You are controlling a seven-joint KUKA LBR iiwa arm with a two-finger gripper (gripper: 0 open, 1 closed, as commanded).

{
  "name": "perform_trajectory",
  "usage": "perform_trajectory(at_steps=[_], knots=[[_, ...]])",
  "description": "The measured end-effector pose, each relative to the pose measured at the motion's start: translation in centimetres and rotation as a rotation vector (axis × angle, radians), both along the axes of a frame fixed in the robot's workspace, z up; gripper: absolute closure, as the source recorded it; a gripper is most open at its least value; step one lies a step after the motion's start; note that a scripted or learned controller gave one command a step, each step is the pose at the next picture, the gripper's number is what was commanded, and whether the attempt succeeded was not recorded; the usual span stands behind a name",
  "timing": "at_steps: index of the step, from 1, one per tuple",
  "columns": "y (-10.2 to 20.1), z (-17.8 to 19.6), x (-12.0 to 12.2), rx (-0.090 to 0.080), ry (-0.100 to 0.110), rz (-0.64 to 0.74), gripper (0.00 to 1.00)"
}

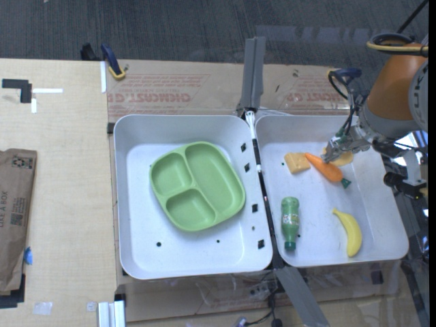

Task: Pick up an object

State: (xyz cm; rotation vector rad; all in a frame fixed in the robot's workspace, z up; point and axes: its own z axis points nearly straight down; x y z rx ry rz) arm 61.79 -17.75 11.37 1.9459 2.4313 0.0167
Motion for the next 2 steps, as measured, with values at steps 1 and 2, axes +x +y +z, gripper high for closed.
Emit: perform_trajectory(at_steps=[1,2], knots=[[5.1,-2.5,-3.8,0.013,0.032,-0.317,1.0],[-2.3,-2.5,-8.4,0.012,0.033,-0.114,1.0]])
